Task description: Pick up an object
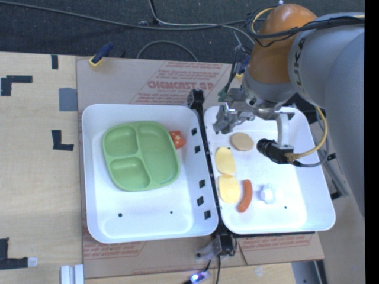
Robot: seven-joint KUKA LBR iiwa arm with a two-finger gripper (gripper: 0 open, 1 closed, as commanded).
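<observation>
The bench (35,176) is light wood with dark marks, and a cardboard sheet (177,81) lies under 2 white bins. Behind it there is dark floor with cables (148,5). The left bin (142,218) holds a green tray (141,155) with 3 sections and a small red piece (177,138) touching its right edge. The right bin (296,215) holds a tan round piece (241,141), 2 yellow pieces (225,161), an orange-red sausage (245,195) and a small white thing (267,193), perhaps crumpled. The pincer (227,120) hangs over the right bin's far left corner, near the tan piece; I cannot tell its state, the metal parts blur together. The arm (331,58) hides the bin's far right part.
</observation>
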